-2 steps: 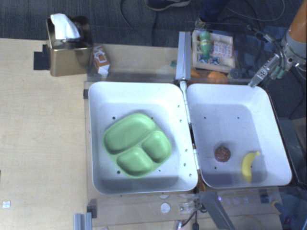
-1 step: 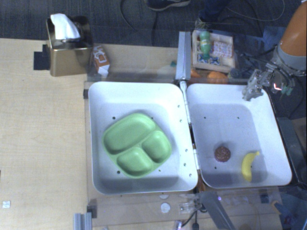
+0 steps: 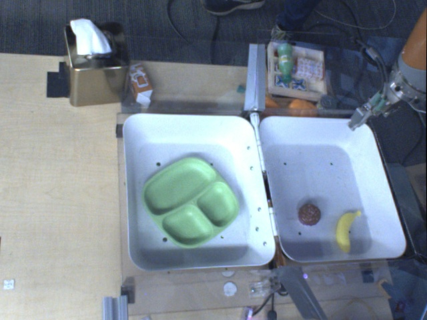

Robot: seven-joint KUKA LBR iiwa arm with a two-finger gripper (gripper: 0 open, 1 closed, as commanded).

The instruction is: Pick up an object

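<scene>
Since nothing is being gripped yet, both pickable items are lying loose at the near end of the right bin (image 3: 373, 152): one banana (image 3: 345, 229), and one brown round object (image 3: 309, 213) just beside it, apart. The hand (image 3: 361, 118) is hovering over that bin's far right corner, well apart from them; cannot tell its opening. Left bin (image 3: 133, 152) is holding one green divided plate (image 3: 192, 201). Two bins are sitting on the worktop (image 3: 53, 192).

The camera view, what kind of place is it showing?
Likely a robotics lab: two white bins on a wooden bench, a robot gripper above toy food like a banana, cables across carpet.
</scene>
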